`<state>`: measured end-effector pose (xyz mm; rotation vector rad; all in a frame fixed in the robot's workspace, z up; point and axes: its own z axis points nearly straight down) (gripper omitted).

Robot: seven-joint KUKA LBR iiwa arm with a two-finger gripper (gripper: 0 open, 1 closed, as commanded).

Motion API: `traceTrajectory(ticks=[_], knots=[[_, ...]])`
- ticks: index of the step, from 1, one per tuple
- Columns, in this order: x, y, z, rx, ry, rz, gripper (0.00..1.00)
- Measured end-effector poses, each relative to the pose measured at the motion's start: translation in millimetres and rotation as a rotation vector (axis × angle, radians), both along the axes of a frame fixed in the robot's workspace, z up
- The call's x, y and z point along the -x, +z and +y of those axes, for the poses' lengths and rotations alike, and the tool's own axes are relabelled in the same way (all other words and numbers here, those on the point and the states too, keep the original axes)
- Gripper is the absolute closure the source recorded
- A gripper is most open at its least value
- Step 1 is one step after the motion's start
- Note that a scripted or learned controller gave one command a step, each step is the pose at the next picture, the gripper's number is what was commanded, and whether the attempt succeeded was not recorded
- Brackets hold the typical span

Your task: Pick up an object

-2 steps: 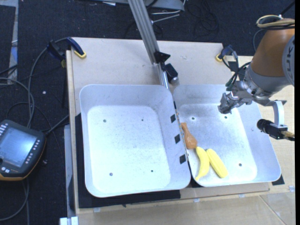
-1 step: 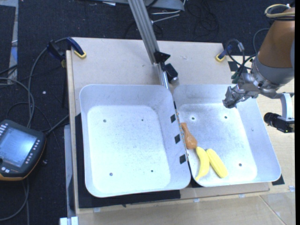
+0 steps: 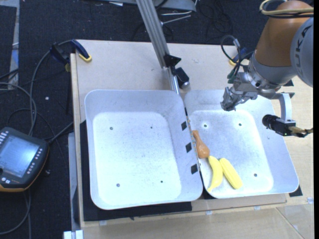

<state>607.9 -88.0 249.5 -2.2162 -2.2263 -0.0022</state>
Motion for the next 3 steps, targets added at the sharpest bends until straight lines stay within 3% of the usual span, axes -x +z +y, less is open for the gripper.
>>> traceTrajectory(ticks=[1,3], knots=[[4.3,-8.7,54.3,0.0,0.0,0.001,1.0],[-12.1,3.2,161.4,0.0,0.0,0.001,1.0]])
